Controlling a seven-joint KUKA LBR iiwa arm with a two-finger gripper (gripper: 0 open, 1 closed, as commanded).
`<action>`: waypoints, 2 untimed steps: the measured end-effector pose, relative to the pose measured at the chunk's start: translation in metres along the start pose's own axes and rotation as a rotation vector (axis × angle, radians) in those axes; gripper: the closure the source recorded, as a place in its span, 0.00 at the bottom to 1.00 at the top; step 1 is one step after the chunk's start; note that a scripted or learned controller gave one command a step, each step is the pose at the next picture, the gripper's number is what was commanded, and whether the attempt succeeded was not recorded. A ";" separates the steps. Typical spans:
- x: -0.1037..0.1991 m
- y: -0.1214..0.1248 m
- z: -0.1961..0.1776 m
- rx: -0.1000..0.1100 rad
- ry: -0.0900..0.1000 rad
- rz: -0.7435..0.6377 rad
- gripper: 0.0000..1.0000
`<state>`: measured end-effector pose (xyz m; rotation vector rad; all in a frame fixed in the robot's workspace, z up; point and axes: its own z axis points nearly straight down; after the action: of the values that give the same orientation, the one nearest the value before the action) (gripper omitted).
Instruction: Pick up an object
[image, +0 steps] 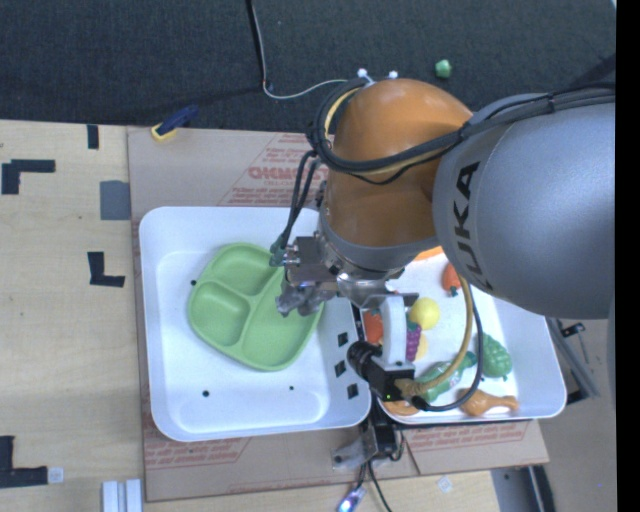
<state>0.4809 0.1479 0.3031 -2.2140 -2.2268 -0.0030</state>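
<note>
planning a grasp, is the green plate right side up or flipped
Right side up: the plate lies in the left bin with its divided hollows facing the camera.

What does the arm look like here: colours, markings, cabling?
The arm is a bulky grey link with black KUKA lettering down its side. Above the wrist sits a rounded, glossy orange band. Thin black cables loop over the orange part and run down to the gripper, a bare-metal silver assembly.

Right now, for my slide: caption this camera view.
End effector over green divided plastic tray in shallow white bin.
</note>
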 end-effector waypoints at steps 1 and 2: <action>-0.009 0.048 0.087 0.009 -0.007 0.006 1.00; 0.089 0.058 -0.050 -0.013 0.005 -0.007 1.00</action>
<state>0.5382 0.2367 0.3531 -2.2105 -2.2386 -0.0228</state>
